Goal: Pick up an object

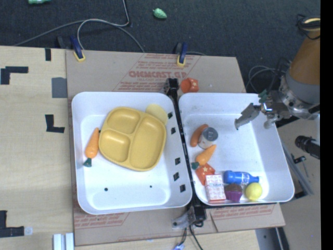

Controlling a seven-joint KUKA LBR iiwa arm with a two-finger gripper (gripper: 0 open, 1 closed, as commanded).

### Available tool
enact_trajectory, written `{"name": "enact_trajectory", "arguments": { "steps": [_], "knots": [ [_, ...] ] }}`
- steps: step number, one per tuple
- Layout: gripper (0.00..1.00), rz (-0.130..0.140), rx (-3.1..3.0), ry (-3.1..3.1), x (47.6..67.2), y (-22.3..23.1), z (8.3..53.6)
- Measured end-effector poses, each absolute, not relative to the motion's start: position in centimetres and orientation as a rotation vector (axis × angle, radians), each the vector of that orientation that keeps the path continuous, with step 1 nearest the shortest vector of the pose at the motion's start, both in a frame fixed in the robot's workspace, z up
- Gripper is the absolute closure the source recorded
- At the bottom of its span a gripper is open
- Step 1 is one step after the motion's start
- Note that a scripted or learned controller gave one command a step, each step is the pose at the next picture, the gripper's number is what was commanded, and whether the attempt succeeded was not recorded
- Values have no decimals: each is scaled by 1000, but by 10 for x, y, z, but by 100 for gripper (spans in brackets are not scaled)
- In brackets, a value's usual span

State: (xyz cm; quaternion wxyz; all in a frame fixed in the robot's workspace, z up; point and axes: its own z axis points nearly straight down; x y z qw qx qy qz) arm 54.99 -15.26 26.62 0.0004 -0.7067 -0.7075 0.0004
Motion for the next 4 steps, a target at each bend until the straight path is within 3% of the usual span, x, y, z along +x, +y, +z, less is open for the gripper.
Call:
{"name": "enact_trajectory", "arguments": {
  "steps": [1, 3, 4],
  "knots": [
    [0, 0, -2220, -2222, 583, -97, 94],
    [0, -2, -2220, -2226, 653, -103, 85],
    [100, -1, -2220, -2228, 653, -102, 96]
  ]
}}
